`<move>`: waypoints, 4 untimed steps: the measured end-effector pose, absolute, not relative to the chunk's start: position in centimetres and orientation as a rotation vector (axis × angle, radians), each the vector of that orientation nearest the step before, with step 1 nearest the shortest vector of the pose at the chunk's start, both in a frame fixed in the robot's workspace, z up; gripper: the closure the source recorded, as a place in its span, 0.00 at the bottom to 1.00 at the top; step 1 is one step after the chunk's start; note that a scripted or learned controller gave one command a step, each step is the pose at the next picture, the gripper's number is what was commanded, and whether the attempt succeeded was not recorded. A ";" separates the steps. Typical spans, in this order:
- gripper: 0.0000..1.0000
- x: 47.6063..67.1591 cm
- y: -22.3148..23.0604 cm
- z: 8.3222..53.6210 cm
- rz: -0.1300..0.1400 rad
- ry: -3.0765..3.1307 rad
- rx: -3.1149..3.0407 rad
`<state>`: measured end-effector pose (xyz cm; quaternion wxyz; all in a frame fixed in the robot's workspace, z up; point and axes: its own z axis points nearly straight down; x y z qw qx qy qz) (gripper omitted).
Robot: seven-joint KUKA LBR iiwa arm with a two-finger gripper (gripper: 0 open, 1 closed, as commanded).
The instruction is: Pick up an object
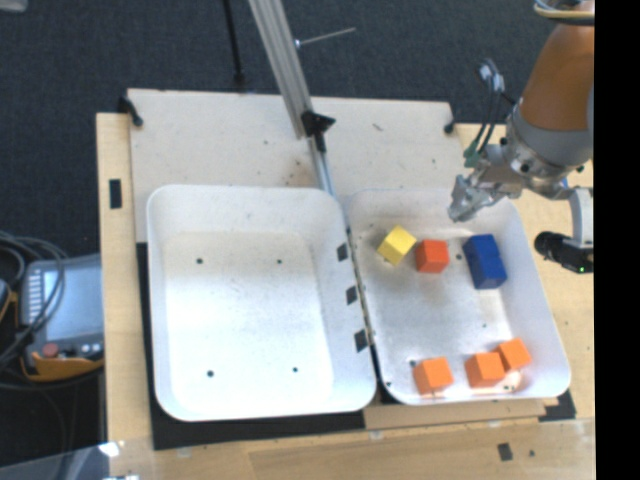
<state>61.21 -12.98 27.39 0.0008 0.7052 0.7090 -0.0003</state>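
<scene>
Blocks are the things to pick from, six in all, and every one lies in the right bin [535,298]: one yellow block [397,245], one blue block [485,261], and four orange ones. The yellow block, an orange block [432,256] and the blue block form a loose row across the bin's upper half, the yellow and orange nearly touching. The other three sit along the near rim: a lone orange block [433,375], then an orange pair [498,362] pressed together in the corner. All are small, matte, blocky solids with squared edges; the blue one is longer than it is wide. Two shallow white bins with rounded corners sit side by side on the pale wooden table [400,128], the left bin [170,268] speckled with dark flecks. The jaws [466,204] hover above the right bin's far edge, near the blue block, touching nothing; whether they are released or clenched I cannot tell.
</scene>
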 end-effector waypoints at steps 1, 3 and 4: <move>1.00 61.5 -8.1 25.9 -0.001 2.227 2.215; 1.00 61.3 2.1 25.2 -0.002 2.228 2.216; 1.00 62.4 7.5 25.4 0.003 2.231 2.212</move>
